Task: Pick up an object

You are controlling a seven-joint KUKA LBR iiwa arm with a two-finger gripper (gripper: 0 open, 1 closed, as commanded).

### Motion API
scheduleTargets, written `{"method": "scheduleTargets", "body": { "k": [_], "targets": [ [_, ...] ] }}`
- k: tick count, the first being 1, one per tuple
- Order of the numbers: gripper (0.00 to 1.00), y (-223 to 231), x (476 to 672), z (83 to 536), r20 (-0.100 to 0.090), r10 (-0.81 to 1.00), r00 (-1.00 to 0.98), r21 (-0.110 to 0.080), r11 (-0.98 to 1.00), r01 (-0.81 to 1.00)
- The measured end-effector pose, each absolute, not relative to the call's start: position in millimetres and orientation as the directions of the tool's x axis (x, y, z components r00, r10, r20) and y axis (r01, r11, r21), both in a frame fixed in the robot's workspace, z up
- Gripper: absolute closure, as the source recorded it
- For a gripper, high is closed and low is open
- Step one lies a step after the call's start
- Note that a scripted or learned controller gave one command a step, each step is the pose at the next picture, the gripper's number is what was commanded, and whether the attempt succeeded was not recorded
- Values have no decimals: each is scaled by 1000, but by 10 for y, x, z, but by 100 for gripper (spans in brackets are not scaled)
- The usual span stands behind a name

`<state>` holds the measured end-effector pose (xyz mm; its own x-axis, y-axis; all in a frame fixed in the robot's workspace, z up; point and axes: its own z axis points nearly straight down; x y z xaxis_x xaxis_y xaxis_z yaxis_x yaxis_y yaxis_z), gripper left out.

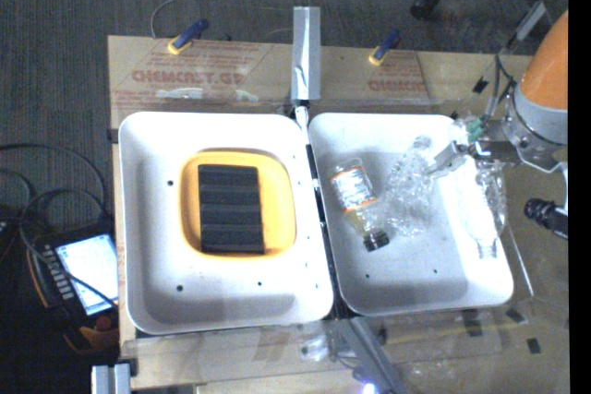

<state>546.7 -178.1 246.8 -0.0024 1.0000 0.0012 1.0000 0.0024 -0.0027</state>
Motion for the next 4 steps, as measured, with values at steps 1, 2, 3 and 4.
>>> {"method": "scheduleTargets", "body": {
  "k": [1,2,3,4],
  "targets": [
    [0,-1240,5804,968,-5,996,-92,6,92,996],
    [0,-1468,5500,923,-8,995,-101,17,101,995],
    [100,-1464,5505,1011,-7,995,-101,18,102,995],
    [100,-1536,5583,920,-2,999,-39,14,39,999]
  ]
}}
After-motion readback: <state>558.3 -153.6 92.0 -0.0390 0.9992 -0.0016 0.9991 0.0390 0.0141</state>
